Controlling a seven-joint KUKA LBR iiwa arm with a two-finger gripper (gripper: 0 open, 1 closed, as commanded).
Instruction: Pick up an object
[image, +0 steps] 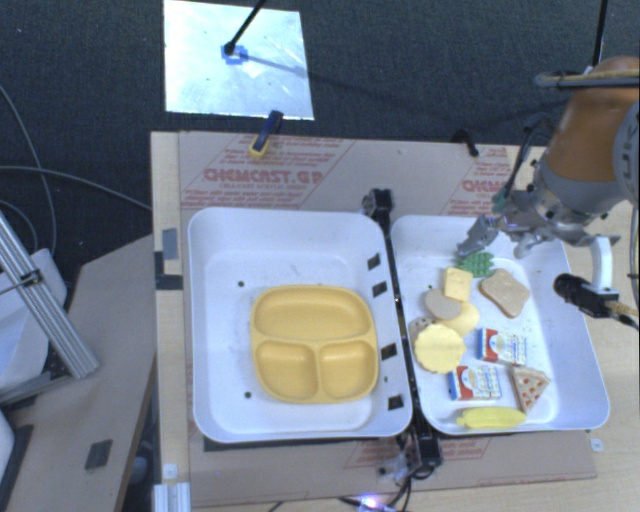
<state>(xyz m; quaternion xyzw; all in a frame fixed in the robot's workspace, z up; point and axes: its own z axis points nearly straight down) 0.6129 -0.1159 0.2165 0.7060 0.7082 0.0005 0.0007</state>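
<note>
A: Where is the gripper (478, 240)?

B: Upper part of the right bin (580, 400), right of centre in the frame, just above a green toy (478, 264). Its fingers look apart, clamped on nothing.

A: How would the green toy handle?

B: Probably light, stiff plastic, a bit slippery. I'd pinch it across its narrow sides, clear of the yellow cheese block (457, 284) touching it below.

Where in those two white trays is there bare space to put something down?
The left bin has bare floor all round the yellow divided plate, widest behind it. The right bin is crowded through its middle with toy food; bare strips run along its right wall and far edge, near the claw.
</note>
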